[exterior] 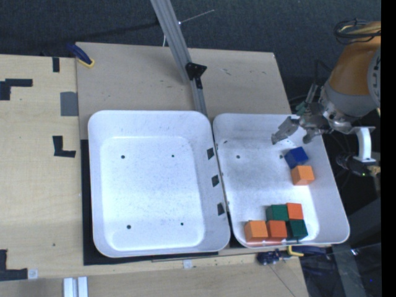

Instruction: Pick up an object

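Blue catches my eye first: a small blue block (296,155) lies on the floor of the right bin (247,184), near its far right corner, and my claw (285,132) hangs just beyond it, a little toward the bin's far edge and to the block's left as the camera sees it. The claw is near the block but apart from it; nothing sits between my fingers. Whether those fingers are spread or drawn together I cannot tell from this slant.

Just on the near side of the blue block lies an orange block (302,175), touching it or very nearly so. Further toward the near rim of the same bin sits a tight cluster: an orange block at the left end (255,229), another orange one beside it (277,229), a green block behind that (277,213), a small orange-red block (294,211) to the green one's right, and a dark green block (298,228) at the right end. They are well apart from my claw.

My arm (356,73) comes in from the right, its orange band above the wrist. The left bin (99,184) lies alongside on the bench (124,73), and a slanted grey metal bar (176,36) crosses the bench beyond the bins.
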Controlling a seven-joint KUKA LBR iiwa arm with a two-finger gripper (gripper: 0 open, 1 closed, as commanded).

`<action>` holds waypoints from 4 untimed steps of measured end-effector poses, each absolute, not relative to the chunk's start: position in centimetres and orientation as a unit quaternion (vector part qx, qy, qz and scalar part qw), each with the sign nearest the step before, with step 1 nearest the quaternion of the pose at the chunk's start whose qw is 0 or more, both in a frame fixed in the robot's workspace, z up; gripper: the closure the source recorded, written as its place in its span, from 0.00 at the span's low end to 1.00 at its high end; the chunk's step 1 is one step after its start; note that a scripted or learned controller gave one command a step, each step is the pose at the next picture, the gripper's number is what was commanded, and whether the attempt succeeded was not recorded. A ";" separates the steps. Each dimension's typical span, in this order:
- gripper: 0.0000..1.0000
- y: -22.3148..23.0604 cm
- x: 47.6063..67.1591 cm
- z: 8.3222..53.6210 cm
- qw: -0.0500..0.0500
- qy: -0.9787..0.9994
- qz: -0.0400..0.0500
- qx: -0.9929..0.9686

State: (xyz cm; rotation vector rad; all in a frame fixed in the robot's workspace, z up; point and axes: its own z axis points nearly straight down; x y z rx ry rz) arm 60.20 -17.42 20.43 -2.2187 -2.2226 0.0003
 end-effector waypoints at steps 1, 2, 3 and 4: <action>0.00 -17.4 60.2 20.4 0.001 -0.708 0.000 -0.706; 0.00 -17.4 61.1 14.9 0.002 -0.708 0.002 -0.706; 0.00 -17.2 61.0 9.5 0.002 -0.708 0.002 -0.706; 1.00 -17.2 61.1 10.8 0.001 -0.709 0.001 -0.705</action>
